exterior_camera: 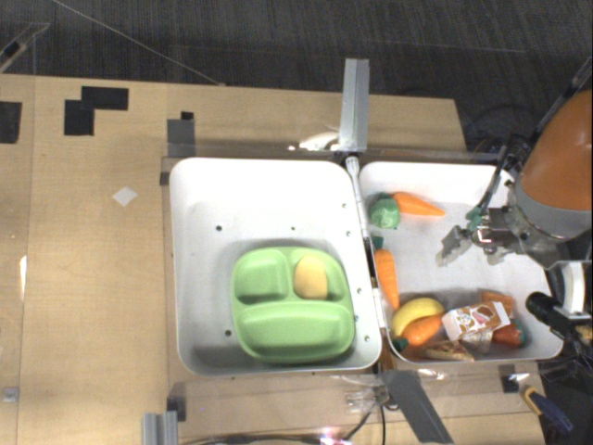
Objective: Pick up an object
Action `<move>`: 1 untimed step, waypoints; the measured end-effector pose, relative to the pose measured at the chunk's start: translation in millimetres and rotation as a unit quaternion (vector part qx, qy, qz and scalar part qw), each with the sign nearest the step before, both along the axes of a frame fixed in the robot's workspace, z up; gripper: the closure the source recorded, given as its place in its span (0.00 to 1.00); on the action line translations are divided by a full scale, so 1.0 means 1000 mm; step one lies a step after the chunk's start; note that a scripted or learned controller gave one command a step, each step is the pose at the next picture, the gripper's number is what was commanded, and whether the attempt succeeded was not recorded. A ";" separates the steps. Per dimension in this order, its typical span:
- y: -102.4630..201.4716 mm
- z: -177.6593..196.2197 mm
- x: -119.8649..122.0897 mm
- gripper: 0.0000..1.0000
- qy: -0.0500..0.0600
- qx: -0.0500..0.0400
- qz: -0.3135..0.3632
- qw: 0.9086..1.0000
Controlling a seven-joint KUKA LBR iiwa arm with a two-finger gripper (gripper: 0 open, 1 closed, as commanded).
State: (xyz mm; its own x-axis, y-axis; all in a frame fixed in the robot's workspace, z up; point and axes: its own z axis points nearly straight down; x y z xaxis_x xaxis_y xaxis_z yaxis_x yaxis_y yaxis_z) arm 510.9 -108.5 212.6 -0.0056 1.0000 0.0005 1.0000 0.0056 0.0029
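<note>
The tool (pixel 471 242) hung over bare floor in the right white bin (pixel 463 179), how far open I cannot tell, holding nothing visible. This looked like the approach step; next it needed lowering onto the orange plastic carrot (pixel 418 206) near the bin's far edge.

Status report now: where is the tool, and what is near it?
Tool over right bin, nothing held. Carrot to its upper left, banana and packet below. Path clear.

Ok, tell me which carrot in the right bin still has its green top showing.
The carrot lying across the bin's far end, with its green top by the divider. The other carrot shows plain orange.
</note>
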 end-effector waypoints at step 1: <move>0.002 0.031 0.075 0.00 -0.002 0.000 0.068 0.998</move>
State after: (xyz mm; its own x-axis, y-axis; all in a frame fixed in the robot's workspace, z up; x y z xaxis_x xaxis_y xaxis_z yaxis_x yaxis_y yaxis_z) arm 586.3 -106.5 243.9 -0.1406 0.9901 -0.0004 0.9900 0.1406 0.0070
